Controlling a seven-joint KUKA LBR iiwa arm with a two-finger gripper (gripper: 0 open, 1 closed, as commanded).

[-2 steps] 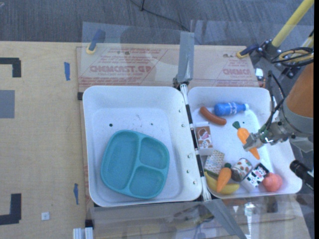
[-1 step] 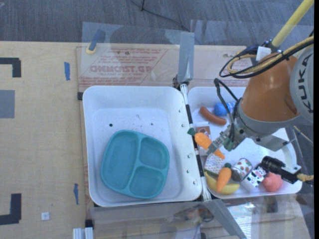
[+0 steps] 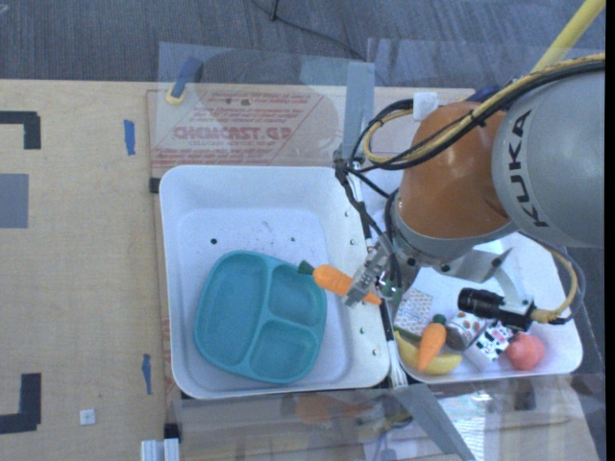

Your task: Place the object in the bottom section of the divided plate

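A: Checking status: where is the carrot point(image 3: 332, 279)?

B: It is at the right rim of the plate point(image 3: 261, 317), above the left bin point(image 3: 183, 257). Its green top points toward the plate. Its orange body runs right to the end effector point(image 3: 368, 287).

A: State of the end effector?

B: The fingers appear clamped on the carrot's right end. The contact point is small in the view, so treat the grip as probable, not confirmed.

A: Is the carrot resting on the plate?

B: Cannot tell. It overlaps the plate's right edge, beside the upper right section. It is not in the bottom section.

A: What is done?

B: The carrot is out of the right bin point(image 3: 562, 353) and has crossed the divider between the bins. Transport appears partly complete.

A: What is left?

B: Move the carrot down and left over the bottom section, lower it, release, retract. The bottom section holds nothing at present.

A: Other items?

B: A second carrot point(image 3: 432, 342), a banana point(image 3: 428, 361) and a red fruit point(image 3: 526, 351) lie in the right bin. They are well apart from the plate.
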